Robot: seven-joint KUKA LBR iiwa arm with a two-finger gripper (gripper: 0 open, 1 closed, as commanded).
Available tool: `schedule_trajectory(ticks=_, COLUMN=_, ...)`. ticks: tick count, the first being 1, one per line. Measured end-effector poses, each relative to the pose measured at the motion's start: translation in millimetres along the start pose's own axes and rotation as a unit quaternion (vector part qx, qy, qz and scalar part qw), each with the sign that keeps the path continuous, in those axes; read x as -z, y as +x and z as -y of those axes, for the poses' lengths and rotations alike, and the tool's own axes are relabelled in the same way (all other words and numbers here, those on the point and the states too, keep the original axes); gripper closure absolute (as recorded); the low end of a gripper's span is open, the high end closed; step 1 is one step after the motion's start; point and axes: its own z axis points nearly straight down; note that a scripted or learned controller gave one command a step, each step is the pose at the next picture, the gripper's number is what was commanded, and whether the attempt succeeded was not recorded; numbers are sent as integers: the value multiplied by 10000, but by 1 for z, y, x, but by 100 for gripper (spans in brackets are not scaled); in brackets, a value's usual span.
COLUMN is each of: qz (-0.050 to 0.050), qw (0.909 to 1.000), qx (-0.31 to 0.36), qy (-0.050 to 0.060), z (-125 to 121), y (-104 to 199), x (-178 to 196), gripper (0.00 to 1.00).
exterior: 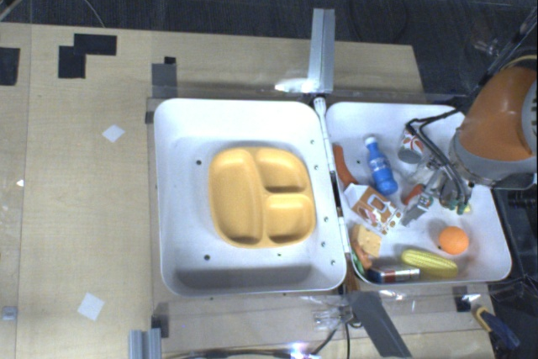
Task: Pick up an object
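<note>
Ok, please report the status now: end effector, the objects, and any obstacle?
End effector low in right bin, nothing seen held. Orange ball, blue bottle, corn cob lie loose. Clutter close around it.

Bright, even light falls from above. The white bins (244,118) glare slightly, and the left one holds a soft grey shadow along its near wall. The worktop (76,206) shows faint reflections. Focus is fair, though small items near the fingers (418,210) blur together.
</note>
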Motion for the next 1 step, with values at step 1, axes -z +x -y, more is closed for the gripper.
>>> schedule_trajectory(ticks=1, qz=-6, qw=9996, qx=295, qy=-9, z=-38, y=-17, x=-1, gripper=0)
